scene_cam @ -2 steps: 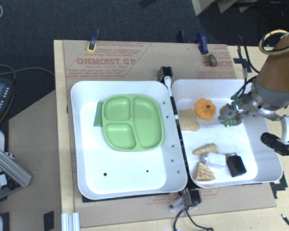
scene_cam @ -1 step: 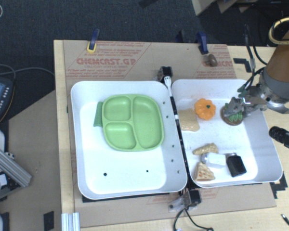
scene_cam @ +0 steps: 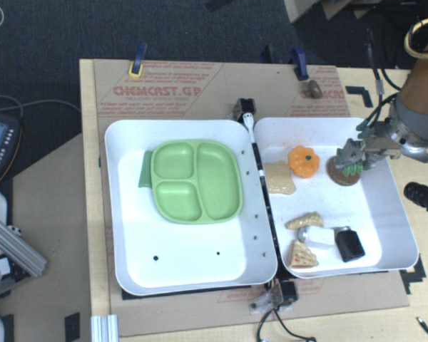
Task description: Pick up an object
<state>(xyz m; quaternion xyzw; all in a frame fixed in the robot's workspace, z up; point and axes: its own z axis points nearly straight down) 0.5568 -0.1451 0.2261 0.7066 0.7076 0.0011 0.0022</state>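
Apparently the arm is at the reach-and-descend step of a pick: the gripper [scene_cam: 353, 157] sits low over the far right part of the right bin [scene_cam: 396, 212], directly on a small brown round object with a green top [scene_cam: 344, 171], which may be a toy plant in a pot, though the view is too coarse to be sure. Whether the fingers are spread or closed I cannot tell, since the dark hardware and the green top blend together; nothing shows the object caught between them, so I would not call it held.

Just to the camera's left of that object lies an orange toy pumpkin [scene_cam: 304, 160], and beside the pumpkin a tan cookie-like piece [scene_cam: 279, 178]. Nearer the front of the bin rest a sandwich wedge [scene_cam: 304, 254] and a black block [scene_cam: 349, 244], well apart from the gripper. The left bin [scene_cam: 128, 212] carries a green divided plate [scene_cam: 197, 181].

My judgement is that the next move calls for settling squarely around the brown object, closing firmly, then lifting straight up without nudging the pumpkin.
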